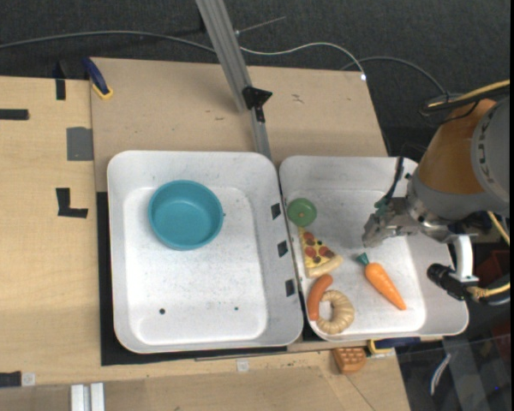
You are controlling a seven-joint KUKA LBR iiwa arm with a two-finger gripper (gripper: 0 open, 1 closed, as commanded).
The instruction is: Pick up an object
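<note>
Dark carpet surrounds the tan wooden counter (197, 101), which bears two shallow white bins. Left bin (197, 315) holds a round teal bowl (186, 215). Right bin (343, 178) holds a green disc (301, 211), pizza slice (317, 252), sausage (318, 296), ring doughnut (336, 312) and tapered orange carrot (384, 284). The jaws (379, 232) hover just above the carrot's leafy tip; whether they are parted cannot be told.

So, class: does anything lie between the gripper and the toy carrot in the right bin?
Nothing visible does. The gripper hangs just above and left of the carrot, with bare bin floor between them. The pizza slice lies off to the left.
</note>
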